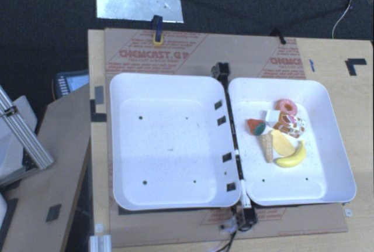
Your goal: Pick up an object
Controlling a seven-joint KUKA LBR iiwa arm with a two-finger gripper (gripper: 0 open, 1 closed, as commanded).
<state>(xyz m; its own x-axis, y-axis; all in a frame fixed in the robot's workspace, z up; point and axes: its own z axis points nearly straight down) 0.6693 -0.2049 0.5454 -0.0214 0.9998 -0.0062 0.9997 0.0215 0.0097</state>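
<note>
Choosing an outlying piece makes sense — the banana (291, 158) lies at the lower edge of a touching cluster with the donut (286, 107), right of centre, in the right bin (336, 122). A straight-down approach avoids disturbing its neighbours.

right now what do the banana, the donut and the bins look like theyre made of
Banana: likely moulded plastic toy, smooth even yellow with a soft sheen. Donut: probably plastic or rubber too, flat pink ring. Bins, right bin and left bin: thin formed white plastic, matte, with rounded corners.
</note>
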